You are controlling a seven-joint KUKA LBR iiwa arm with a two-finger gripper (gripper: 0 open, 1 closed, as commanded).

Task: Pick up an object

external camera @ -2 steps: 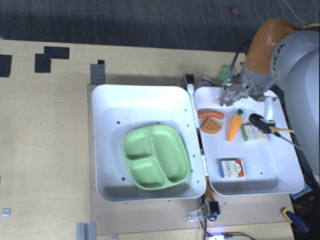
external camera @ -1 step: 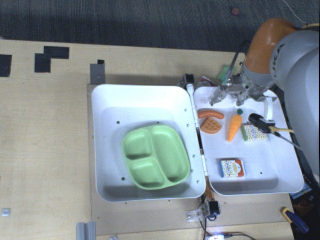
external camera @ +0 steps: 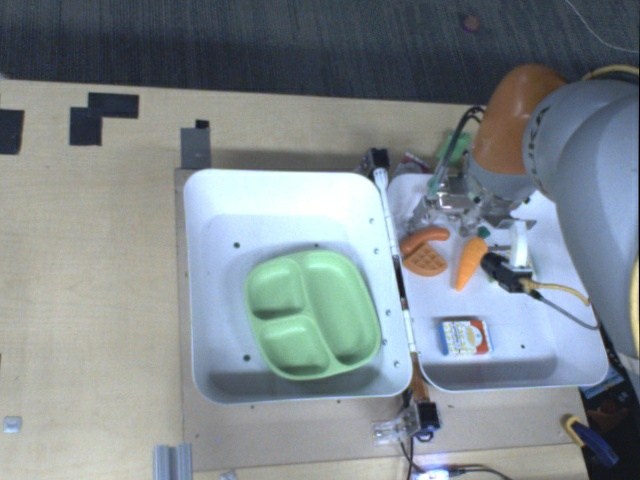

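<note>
Here, taken item by item:

Arm: the grey arm (external camera: pixel 590 158) comes in from the right of the camera view, its orange band (external camera: pixel 512 118) above the wrist, and bends down over the right bin.

Gripper: the gripper (external camera: pixel 452 208) hangs low in the upper part of the right bin (external camera: pixel 560 363), just above the toy food. Whether it is spread or closed cannot be told from this slant, and nothing can be seen caught in it.

Carrot: an orange toy carrot (external camera: pixel 467 264) lies in the right bin, just below the gripper, its green end pointing up toward it.

Sausage: a reddish sausage piece (external camera: pixel 426 238) lies left of the carrot, near the bin's left wall.

Waffle: a round orange waffle (external camera: pixel 426 261) sits touching the sausage, just below it.

Box: a small blue and white box (external camera: pixel 464 337) lies flat toward the front of the right bin, well apart from the rest.

Left bin: the left bin (external camera: pixel 215 268) holds a green divided plate (external camera: pixel 312 313), tilted slightly, three compartments showing.

Cable: a yellow cable (external camera: pixel 560 293) runs across the right bin's right side.
</note>
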